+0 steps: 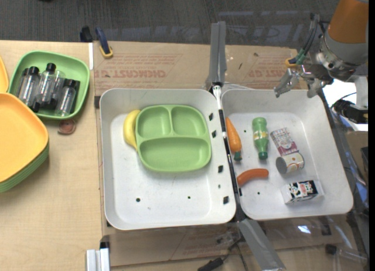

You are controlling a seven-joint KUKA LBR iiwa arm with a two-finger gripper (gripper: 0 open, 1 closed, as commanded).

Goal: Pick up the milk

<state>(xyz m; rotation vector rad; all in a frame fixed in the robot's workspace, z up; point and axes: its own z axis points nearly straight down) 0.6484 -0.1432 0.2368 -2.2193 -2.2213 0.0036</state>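
1. Hovering at about 1 o'clock in the camera view, the end effector (300, 82) hangs over the far rim of the right bin (334, 205), its two fingers spread apart with nothing between them.
2. The milk (304, 191), a small carton with a black-and-white cow print, lies at about 5 o'clock in that bin, near the front right corner and well apart from the end effector.
3. Just beyond it, toward 11 o'clock, sit a small can (290, 163) and a pink-labelled packet (282, 141); a sausage (252, 175) lies at 9 o'clock from the carton, with a green bottle (260, 138) and a carrot (234, 136) farther left.
4. The left bin (117, 205) carries a green divided plate (173, 137) with a banana (129, 128) at its 9 o'clock edge; none of this matters to the grasp.
5. Judgement: the step in hand is the approach. To do it well, travel toward 6 o'clock above the clutter, centre over the carton, turn the wrist so the fingers close across its narrow sides, and descend clear of the can and the bin wall.
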